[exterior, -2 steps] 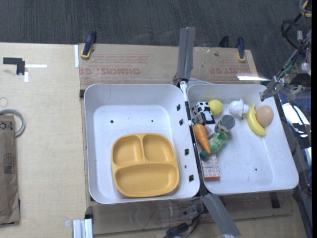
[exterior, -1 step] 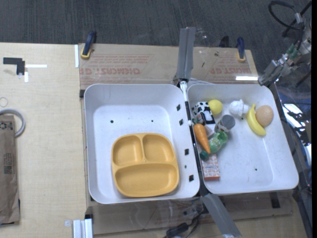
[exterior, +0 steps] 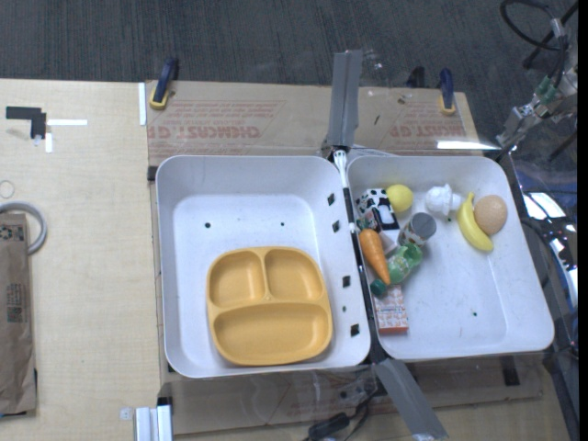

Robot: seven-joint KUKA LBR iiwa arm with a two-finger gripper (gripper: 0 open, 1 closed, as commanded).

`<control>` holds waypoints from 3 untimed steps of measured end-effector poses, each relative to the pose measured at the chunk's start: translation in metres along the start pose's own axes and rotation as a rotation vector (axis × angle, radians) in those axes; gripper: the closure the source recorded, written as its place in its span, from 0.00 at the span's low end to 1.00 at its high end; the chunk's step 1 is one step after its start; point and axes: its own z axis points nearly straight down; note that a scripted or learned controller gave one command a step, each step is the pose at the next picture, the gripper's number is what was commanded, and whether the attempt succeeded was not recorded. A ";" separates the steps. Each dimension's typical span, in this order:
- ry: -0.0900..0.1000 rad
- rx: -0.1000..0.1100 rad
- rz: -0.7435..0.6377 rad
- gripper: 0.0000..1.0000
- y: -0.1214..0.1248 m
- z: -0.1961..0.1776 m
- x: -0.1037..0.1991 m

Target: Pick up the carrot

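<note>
The carrot (exterior: 374,254) is orange and lies at the left edge of the right bin (exterior: 478,329), against the wall between the two bins. Its thick end points to the back and its tip to the front. A green packet (exterior: 402,265) touches it on the right, and a black and white item (exterior: 375,209) sits just behind it. Part of the arm (exterior: 551,81) shows at the top right corner, beyond the right bin's back right corner and far from the carrot.
The left bin (exterior: 184,246) holds a yellow divided plate (exterior: 269,304). The right bin also holds a lemon (exterior: 400,197), a white piece (exterior: 442,198), a banana (exterior: 473,225), a tan egg-shaped item (exterior: 491,213), a grey can (exterior: 421,227) and a small red and white box (exterior: 390,310).
</note>
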 end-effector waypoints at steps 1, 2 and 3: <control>0.005 0.004 0.118 1.00 -0.037 -0.007 0.027; 0.005 0.002 -0.196 1.00 -0.013 0.119 0.043; -0.015 -0.026 -0.384 1.00 -0.003 0.187 0.074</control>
